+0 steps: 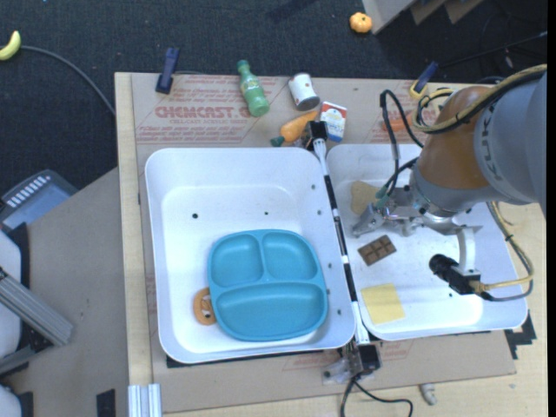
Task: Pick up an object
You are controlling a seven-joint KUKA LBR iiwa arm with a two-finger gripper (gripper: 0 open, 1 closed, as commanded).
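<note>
Brown chocolate piece [377, 250] lies flat on the right bin [417, 315] floor, just below and beside the gripper [372, 221], not between its fingers; whether they are spread or closed, I cannot tell from here

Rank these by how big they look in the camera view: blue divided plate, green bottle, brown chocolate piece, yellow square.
1. blue divided plate, by far the largest
2. green bottle
3. yellow square
4. brown chocolate piece

Bottle and square look close; their order is unsure.
</note>
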